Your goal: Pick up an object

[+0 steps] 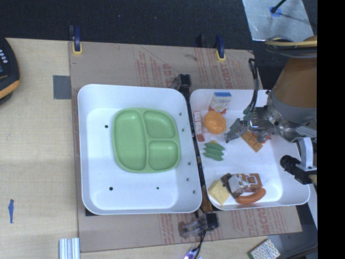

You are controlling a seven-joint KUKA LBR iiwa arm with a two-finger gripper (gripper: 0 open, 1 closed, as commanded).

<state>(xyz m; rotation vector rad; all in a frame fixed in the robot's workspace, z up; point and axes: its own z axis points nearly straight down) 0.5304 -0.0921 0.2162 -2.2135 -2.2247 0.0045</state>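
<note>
A light wooden bench [32, 161] carries a brown cardboard sheet [135, 63]. Dark carpet floor [135, 9] lies toward 12 o'clock. Blue clamps [76, 39] hold the cardboard.

One fixed camera looks down on the worktop [38, 144] from above, at a slight slant and from a moderate height, so both white bins fit in the picture. The left bin [91, 144], the landmark here, sits near the middle. The right bin [280, 190] lies just beside it toward the right edge, where the arm [295, 85] enters. Beyond the left bin, dark floor [151, 9] fills the top of the view.
</note>
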